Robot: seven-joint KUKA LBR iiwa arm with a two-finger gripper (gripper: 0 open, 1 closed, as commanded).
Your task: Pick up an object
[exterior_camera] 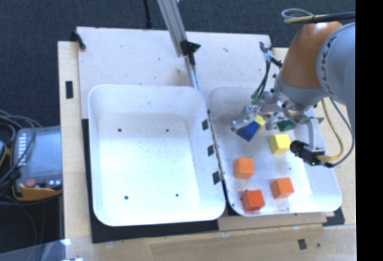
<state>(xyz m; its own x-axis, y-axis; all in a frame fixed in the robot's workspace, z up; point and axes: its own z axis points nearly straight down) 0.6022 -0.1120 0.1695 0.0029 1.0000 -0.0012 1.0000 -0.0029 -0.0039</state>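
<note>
Arm (317, 62): grey with an orange band, entering from the right of the frame and bending down over the upper part of the right bin.
Gripper (258, 122): low over the right bin's upper middle, amid the blue and yellow pieces; whether it is spread or pinching anything cannot be told.
Blue block (248, 130): tilted, right at the gripper's tip, toward the bin's upper left.
Yellow block (279, 143): just right of the blue block, below the wrist.
Small yellow piece (259, 120): against the gripper, above the blue block.
Green piece (286, 125): partly hidden under the wrist.
Orange blocks: one mid-bin (243, 167), one lower right (282, 187).
Red-orange block (252, 199): at the bin's bottom edge.
Right bin (227, 104): white, shallow, holding all the blocks.
Left bin (149, 158): white, beside it, in the frame's centre left.
</note>
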